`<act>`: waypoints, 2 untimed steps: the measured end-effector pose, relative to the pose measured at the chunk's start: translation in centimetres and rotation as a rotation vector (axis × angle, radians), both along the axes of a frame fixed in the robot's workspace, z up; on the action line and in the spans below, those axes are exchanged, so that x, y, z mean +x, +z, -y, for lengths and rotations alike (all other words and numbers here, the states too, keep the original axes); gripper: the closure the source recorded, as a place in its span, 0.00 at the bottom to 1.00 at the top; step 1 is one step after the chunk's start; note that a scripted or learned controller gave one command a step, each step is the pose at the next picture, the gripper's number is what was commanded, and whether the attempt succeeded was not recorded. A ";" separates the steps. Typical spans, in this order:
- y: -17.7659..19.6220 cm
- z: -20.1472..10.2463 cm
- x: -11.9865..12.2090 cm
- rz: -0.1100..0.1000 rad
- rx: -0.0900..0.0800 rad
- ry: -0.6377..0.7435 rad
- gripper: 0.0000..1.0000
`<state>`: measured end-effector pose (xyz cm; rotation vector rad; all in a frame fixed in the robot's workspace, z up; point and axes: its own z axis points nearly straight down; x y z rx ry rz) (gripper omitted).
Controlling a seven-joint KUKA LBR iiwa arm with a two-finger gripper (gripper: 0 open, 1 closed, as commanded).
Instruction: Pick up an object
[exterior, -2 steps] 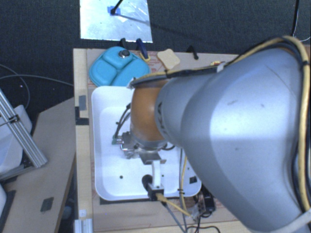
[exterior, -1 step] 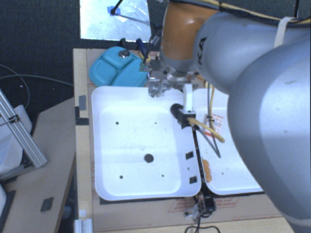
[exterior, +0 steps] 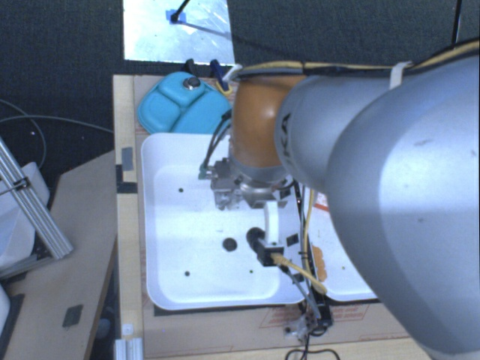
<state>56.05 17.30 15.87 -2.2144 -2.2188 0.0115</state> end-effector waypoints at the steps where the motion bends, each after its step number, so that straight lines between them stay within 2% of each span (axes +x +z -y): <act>1: -0.7 0.5 -7.8 0.003 0.000 -0.002 1.00; 2: 22.7 7.0 -6.5 0.031 0.005 -0.002 1.00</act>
